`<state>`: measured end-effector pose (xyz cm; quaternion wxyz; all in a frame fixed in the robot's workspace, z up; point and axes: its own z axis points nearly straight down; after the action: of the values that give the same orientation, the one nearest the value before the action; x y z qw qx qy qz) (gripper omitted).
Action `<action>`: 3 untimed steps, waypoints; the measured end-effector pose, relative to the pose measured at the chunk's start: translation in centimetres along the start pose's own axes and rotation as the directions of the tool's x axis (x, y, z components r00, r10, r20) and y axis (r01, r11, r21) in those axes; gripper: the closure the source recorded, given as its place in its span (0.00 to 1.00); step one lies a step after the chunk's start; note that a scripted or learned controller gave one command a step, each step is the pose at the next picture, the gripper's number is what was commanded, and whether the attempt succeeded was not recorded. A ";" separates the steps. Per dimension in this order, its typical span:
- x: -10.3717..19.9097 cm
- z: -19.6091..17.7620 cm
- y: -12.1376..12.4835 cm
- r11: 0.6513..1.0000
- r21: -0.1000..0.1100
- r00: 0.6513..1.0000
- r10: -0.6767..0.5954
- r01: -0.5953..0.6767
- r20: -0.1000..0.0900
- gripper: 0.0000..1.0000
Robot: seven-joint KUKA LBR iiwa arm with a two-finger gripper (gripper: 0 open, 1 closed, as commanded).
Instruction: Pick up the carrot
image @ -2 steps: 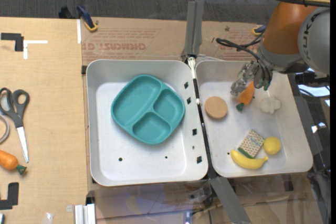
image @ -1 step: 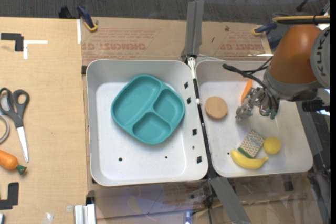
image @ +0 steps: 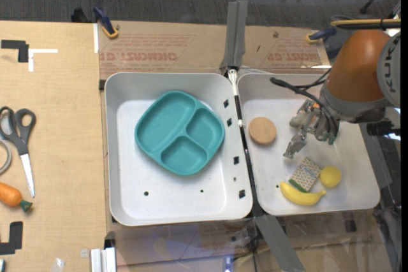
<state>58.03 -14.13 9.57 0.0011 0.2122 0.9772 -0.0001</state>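
Note:
The carrot point(image: 10, 195), orange with a green stub, lies on the wooden bench at the far left edge, outside both bins. My gripper point(image: 298, 140) hangs over the right bin point(image: 363, 197), far from the carrot, just above a small patterned packet point(image: 306, 174). Its fingers point down and to the left; nothing shows between them.
The left bin point(image: 115, 156) holds a teal divided plate point(image: 180, 132). In the right bin lie a round tan cookie point(image: 262, 130), a banana point(image: 301, 195) and a lemon point(image: 330, 176). Scissors point(image: 19, 143) rest on the bench above the carrot.

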 end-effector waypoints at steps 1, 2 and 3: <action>1.0 0.0 -8.8 0.942 0.001 0.942 0.336 -0.336 -0.001 0.00; -2.5 -9.0 -7.7 0.885 0.000 0.885 0.465 -0.465 0.002 0.00; -7.9 -7.6 -0.6 0.731 0.000 0.731 0.683 -0.683 0.002 0.00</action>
<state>64.98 -17.99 17.14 0.0017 0.5560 0.8312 -0.0003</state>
